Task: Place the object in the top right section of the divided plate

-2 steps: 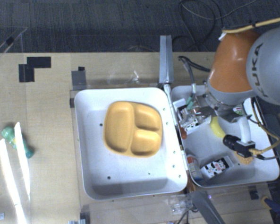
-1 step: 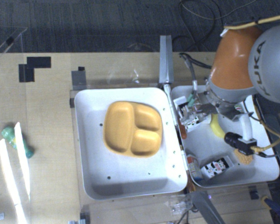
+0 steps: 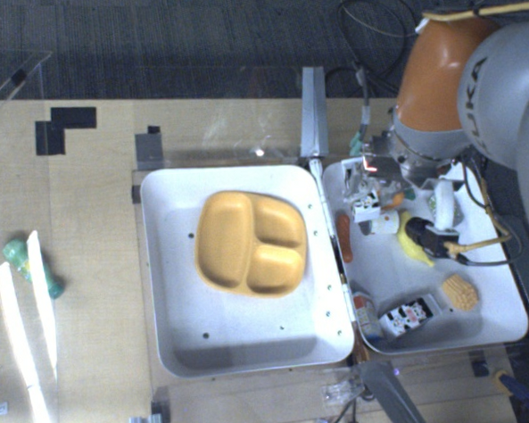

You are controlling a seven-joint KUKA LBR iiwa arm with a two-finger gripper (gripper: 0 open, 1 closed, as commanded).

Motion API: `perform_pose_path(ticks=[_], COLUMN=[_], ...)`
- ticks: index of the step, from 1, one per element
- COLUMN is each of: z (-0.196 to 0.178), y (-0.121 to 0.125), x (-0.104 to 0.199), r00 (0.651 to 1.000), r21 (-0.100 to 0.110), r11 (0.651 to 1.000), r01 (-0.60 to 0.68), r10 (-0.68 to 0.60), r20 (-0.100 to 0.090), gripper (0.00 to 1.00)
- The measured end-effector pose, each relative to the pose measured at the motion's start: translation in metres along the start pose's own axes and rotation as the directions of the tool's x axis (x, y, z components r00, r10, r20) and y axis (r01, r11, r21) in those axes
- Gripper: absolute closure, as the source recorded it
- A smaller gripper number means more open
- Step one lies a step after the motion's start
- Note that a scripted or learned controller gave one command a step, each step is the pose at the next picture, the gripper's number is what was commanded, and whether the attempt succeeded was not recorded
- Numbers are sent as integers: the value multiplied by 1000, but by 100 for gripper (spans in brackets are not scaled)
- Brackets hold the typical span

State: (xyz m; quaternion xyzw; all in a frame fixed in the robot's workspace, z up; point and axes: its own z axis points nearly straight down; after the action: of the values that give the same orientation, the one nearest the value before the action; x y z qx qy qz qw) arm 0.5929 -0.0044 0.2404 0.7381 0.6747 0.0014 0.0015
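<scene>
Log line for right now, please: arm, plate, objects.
arm: over right bin | gripper: low at bin's upper left | yellow divided plate: left bin, sections bare | banana, cookie: right bin

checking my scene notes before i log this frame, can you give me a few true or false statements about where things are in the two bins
1. The yellow divided plate lies in the left bin. True.
2. A banana already sits in the plate's top right section. False: the banana lies in the right bin, and the plate's sections hold nothing.
3. The end effector is over the right bin. True.
4. A round cookie lies in the left bin. False: it lies in the right bin, near its lower right.
5. A red sausage-shaped item lies along the right bin's left wall. True.
</scene>
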Motion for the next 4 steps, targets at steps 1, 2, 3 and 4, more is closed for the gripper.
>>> perform_pose_path(ticks=[1,2,3,4], z=[57,56,56,-15], y=[-33,-107,-106,-46], x=[79,90,90,88], r00=[1000,963,964,896], r21=[4,2,2,-2], r11=[1000,963,964,896], r01=[-20,268,268,444], r10=[20,-268,-268,-444], r20=[0,-2,-2,-1], gripper=[100,100,0,0])
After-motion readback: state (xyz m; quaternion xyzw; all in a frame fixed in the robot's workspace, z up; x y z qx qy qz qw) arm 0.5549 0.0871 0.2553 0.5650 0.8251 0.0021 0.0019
